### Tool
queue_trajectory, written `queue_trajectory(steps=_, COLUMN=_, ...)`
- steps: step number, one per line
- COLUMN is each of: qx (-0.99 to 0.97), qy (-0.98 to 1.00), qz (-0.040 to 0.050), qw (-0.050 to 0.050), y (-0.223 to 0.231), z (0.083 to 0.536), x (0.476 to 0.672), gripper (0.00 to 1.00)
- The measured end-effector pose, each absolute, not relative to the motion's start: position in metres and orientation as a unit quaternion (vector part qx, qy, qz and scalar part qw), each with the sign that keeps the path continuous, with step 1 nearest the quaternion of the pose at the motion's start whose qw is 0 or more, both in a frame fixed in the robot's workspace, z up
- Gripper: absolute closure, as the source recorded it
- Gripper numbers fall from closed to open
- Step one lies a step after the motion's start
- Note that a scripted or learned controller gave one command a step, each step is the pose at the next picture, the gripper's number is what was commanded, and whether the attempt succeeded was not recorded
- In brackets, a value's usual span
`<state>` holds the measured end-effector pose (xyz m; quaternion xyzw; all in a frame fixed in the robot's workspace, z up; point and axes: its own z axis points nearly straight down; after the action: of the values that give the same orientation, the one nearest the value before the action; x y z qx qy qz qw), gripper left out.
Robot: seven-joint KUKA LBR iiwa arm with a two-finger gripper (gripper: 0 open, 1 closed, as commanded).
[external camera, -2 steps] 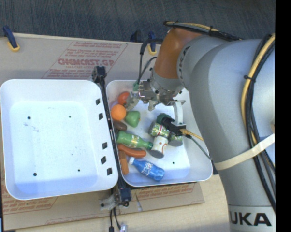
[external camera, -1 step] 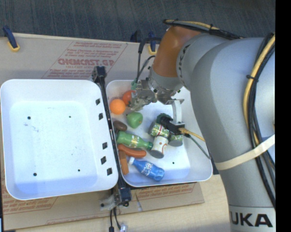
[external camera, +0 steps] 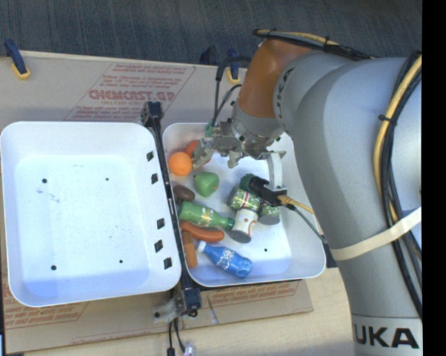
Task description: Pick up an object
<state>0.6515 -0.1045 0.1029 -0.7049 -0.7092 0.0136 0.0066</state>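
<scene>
Best to drop the claw (external camera: 224,148) squarely over one loose piece, perhaps the green fruit (external camera: 206,183) near the right bin's (external camera: 306,262) far edge. Claw state: impossible to tell.

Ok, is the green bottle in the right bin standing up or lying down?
Lying down. The green bottle rests on its side on the right bin floor, cap end pointing toward the arm side.
</scene>
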Motion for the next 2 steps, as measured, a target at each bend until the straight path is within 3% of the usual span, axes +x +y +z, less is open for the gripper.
queue_trajectory(steps=1, qx=-0.703, qy=-0.711, qz=0.0125, qw=0.012, y=-0.1, z=0.1119, x=0.6512, gripper=1.0)
queue_trajectory(steps=2, qx=-0.704, qy=-0.71, qz=0.0165, qw=0.012, y=-0.1037, z=0.1121, x=0.65, gripper=0.0)
